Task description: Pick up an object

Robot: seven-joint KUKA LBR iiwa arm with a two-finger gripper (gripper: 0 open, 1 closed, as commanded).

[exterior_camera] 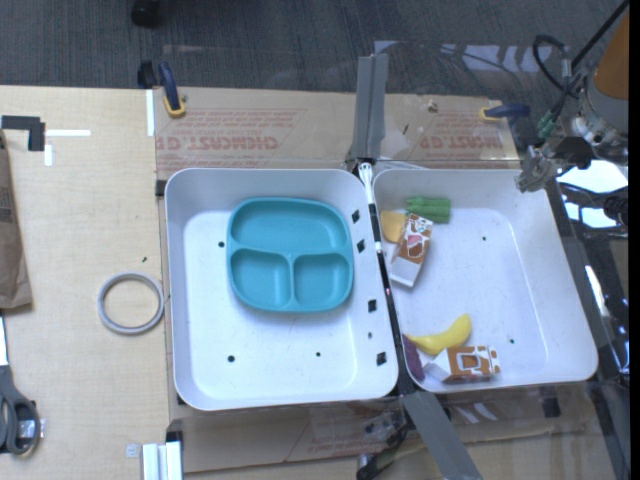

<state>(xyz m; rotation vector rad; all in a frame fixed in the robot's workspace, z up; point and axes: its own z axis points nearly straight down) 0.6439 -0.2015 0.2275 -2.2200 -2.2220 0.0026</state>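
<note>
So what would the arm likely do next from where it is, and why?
Probably swing inward and down over the right bin. The gripper sits at that bin's far right corner with nothing between its fingers, while the yellow banana and small cartons lie nearer the bin's left side.

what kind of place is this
Probably a robot lab or test bench set up in an office. Two white bins sit side by side on a workbench, holding toy items like a teal divided plate and a banana. Chair wheels stand on grey carpet behind.
</note>
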